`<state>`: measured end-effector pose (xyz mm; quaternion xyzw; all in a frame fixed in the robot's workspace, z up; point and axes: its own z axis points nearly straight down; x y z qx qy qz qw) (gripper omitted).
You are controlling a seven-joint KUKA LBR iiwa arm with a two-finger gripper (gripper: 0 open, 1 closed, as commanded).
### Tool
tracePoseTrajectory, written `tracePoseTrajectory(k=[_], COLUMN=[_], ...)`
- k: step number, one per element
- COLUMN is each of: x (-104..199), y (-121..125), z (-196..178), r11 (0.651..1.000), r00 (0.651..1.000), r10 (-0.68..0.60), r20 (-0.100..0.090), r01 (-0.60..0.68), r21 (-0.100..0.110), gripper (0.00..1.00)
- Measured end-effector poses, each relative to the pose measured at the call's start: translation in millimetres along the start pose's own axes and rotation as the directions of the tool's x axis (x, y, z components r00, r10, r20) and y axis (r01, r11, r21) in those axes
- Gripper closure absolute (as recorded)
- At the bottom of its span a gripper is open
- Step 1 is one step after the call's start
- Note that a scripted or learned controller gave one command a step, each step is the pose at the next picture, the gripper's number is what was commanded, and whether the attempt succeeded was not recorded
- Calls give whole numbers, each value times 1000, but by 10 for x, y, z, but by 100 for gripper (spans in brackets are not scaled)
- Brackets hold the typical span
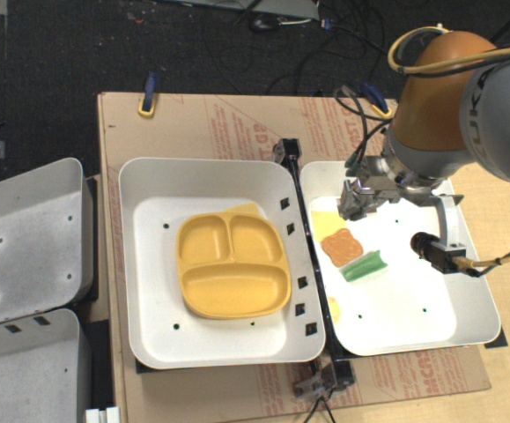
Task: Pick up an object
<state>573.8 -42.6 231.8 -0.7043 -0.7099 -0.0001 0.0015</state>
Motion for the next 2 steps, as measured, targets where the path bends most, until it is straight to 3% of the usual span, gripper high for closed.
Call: tracePoseTrajectory(k=[2], x=[1140], y=[-9], z=[131], r11=[1000], r00=[1000], r10=[0], r20=[1], r01=[0], r21=[-2], gripper=[100])
